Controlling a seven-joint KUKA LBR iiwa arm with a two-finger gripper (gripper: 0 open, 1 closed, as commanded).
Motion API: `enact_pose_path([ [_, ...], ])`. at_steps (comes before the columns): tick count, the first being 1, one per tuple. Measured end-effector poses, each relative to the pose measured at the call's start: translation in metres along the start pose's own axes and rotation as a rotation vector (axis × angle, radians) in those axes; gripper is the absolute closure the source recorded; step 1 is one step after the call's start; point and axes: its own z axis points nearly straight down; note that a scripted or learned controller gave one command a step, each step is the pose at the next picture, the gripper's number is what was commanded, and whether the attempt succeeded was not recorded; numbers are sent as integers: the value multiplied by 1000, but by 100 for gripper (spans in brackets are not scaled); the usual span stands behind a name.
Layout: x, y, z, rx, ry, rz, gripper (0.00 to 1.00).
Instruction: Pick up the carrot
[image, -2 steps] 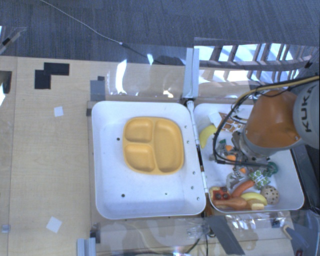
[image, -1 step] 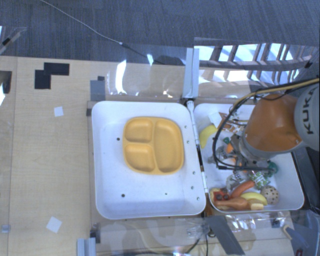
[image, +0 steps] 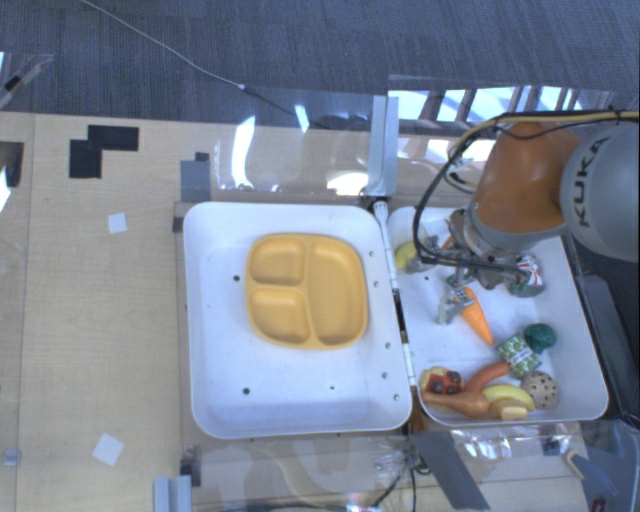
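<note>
The carrot (image: 476, 319) is a small orange cone lying in the right bin (image: 585, 335), with its thick end up-left and its tip pointing down-right. My gripper (image: 455, 302) hangs just above its thick end, under the orange wrist band. One finger (image: 446, 310) reaches down on the carrot's left side. The wrist hides most of the hand from this angle.
The left bin (image: 215, 400) holds a yellow divided plate (image: 305, 290). In the right bin lie a yellow piece (image: 404, 257), a green-white cube (image: 517, 352), a dark green item (image: 540, 336), a spotted ball (image: 541, 387), a banana (image: 510, 397) and more toy food along the near edge.
</note>
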Motion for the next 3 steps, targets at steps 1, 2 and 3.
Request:
enact_pose_path([
  [1,-3,0,-14,4,-12,0,100],
  [2,-59,24,-104,2,-10,10,100],
  [3,-56,23,-99,-1,0,14,0],
])
